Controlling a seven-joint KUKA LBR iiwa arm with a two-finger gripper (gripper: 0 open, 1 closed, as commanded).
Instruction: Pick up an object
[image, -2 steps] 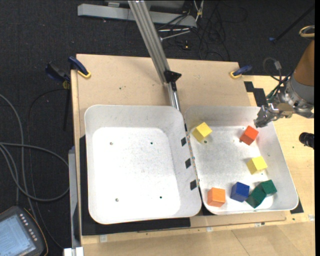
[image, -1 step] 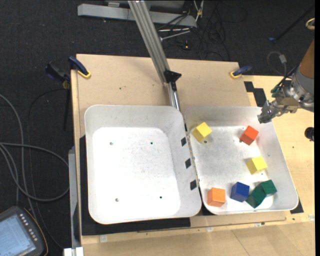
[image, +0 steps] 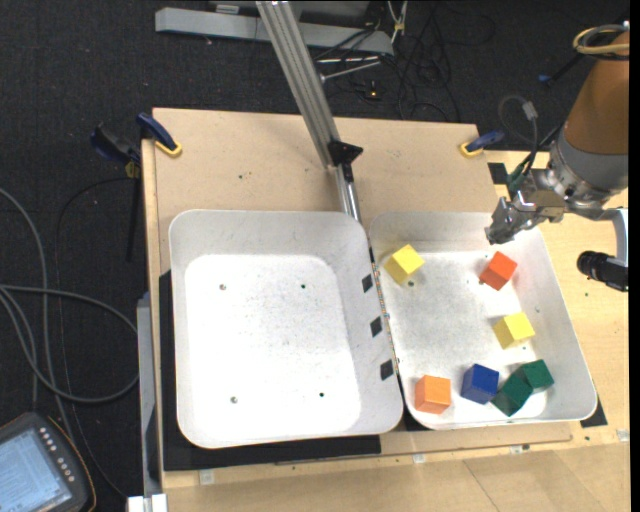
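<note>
Gripper sits over the upper right corner of the right bin, hanging from the grey wrist with the orange band above it. From my seat the gripper is a dark, blurred cluster; I cannot tell whether it is wide or narrow. I see nothing in its grip.

Right bin contents, all lying on the bin floor:
- red-orange cube, just below and beside the gripper, near the bin's upper right. Closest object to the gripper; whether they touch I cannot say.
- yellow cube, upper left part of the bin, close to the divide between bins.
- second yellow cube, right of centre, below the red-orange one.
- orange cube, lower left area of the bin.
- blue cube, just right of the orange cube, apart from it.
- two green cubes, lower right, touching each other and sitting right beside the blue cube.

Left bin shows a speckled white floor with a few small dark dots.

Both bins rest side by side on the pale wood counter. A metal pole slants down from the top of the view to the seam between the bins. Blue-and-yellow clamps sit at the counter's upper corners. Cables trail over the dark floor at left, and a screen corner shows at lower left.
</note>
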